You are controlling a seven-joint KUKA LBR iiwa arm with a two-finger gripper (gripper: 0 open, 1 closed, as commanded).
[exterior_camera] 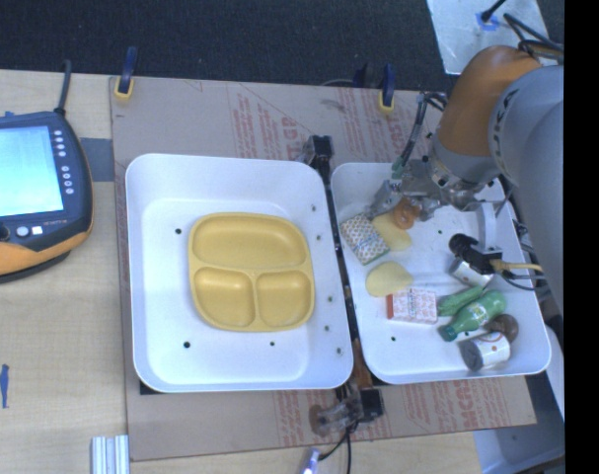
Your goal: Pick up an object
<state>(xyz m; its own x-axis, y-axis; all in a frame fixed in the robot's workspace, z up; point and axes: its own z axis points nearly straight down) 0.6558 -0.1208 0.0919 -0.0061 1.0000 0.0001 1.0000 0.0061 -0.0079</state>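
Toys and bits of pretend food lie in the right bin point(536, 358). We see the gripper point(406, 200) low over its far corner, right by a small brown thing point(408, 213). We cannot tell what it touches. A red and white packet point(411, 306) has writing too small to read. The left bin point(151, 265) holds a yellow tray point(250, 270). Both bins sit on brown cardboard point(230, 117) on a wooden bench point(42, 363).

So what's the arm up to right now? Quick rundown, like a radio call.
Gripper down in the right bin, at its far end, over a small orange-brown item. Grasp not confirmed. Pale yellow pieces and patterned packet crowd close beside it.
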